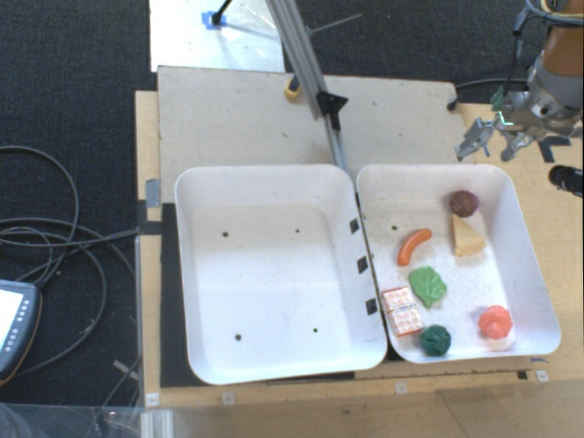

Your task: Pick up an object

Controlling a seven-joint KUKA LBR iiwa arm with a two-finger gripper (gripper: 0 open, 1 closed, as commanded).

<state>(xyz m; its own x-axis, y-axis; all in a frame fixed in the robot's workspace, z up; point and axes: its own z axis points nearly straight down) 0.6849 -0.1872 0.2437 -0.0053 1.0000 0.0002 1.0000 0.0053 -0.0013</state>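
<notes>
Pick step hasn't begun — gripper (494,140) hangs over the far rim of the right bin (534,272), w/ nothing between its fingers, which stand apart. All candidate objs lie in that right bin: a dark maroon ball (464,203) at the far end, a tan wedge (468,236) just near of it and prob. touching, an orange sausage (413,245) to their left, a green leaf (427,286) mid-bin, a red-and-white box (401,311) near-left by the bin wall, a dark green lump (435,340) at the near edge and an orange-red piece (495,323) near-right. Left bin (196,336) lies beside it, walls touching.

To do it well, I'd go for smth w/ free space on both sides — the sausage or the orange-red piece look best; ball and wedge crowd each other, and the box sits tight to the wall, so a finger could jam there. Come straight down, fingers straddling the narrow axis, close only once low.

Pose: arm (558,53) enters from the far right, orange band visible above the wrist, wrist pointing roughly down, tool outside the bin interior, well apart from every obj.
</notes>
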